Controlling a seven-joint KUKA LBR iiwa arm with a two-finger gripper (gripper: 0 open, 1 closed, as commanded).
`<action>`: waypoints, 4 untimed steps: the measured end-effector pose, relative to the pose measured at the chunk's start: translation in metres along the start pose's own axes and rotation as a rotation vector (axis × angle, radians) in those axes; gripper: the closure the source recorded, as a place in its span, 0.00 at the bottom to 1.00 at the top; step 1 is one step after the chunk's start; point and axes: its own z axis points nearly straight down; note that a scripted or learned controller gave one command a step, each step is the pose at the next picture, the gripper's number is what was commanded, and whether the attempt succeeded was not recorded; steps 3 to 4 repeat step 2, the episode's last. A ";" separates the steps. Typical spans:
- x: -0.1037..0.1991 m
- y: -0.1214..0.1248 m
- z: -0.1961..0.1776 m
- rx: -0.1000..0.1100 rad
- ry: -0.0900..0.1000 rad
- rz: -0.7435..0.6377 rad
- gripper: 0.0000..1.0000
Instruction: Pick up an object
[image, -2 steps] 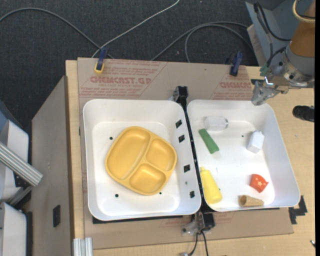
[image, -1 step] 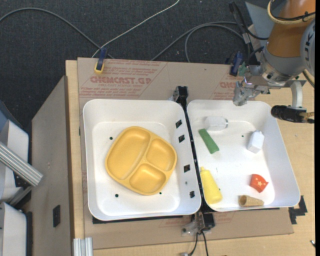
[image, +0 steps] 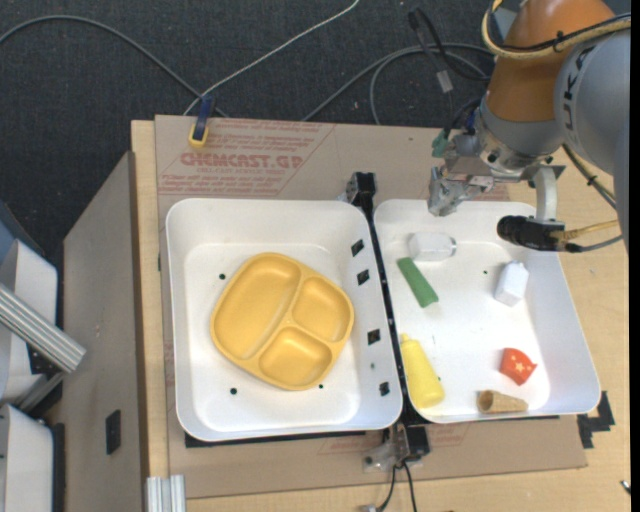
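My gripper (image: 447, 198) hangs over the far left edge of the right bin (image: 560, 330), with nothing visible between its fingers. Just below it a small clear object (image: 432, 244) lies on the bin floor. A green stick (image: 417, 281) lies beside that. Further right sits a white block (image: 510, 282). Near the bin's front lie a yellow bottle-shaped object (image: 420, 371), a red piece (image: 516, 365) and a tan wedge (image: 501, 402).
The left bin (image: 190, 330) holds a yellow divided plate (image: 282, 319). A black divider with clips (image: 372, 290) runs between the bins. Cables trail across the dark floor behind the bench, and a black fitting (image: 530, 231) juts over the right bin's far edge.
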 end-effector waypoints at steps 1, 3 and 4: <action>0.059 0.005 -0.008 -0.005 0.000 -0.002 1.00; 0.113 -0.002 0.005 0.001 0.001 -0.002 1.00; 0.113 -0.002 0.005 0.001 0.001 -0.002 1.00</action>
